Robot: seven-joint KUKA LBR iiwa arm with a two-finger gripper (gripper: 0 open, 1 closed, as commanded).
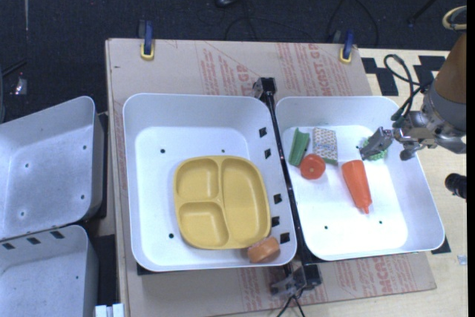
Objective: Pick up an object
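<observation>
several toys lie in the right bin (415,234): carrot (357,185), tomato (312,167), green pepper (298,146), patterned block (325,144). gripper (392,142) hangs over a small green piece (374,154) near them; jaw state, cannot tell. left bin (148,159) holds a yellow tray (221,202).

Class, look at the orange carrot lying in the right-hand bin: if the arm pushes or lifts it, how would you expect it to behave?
The carrot is long and tapered, so a sideways push would probably roll it in a curve. It looks like smooth moulded plastic, likely stiff and light, and possibly slippery in a grasp. It lies flat, so tipping seems unlikely.
</observation>
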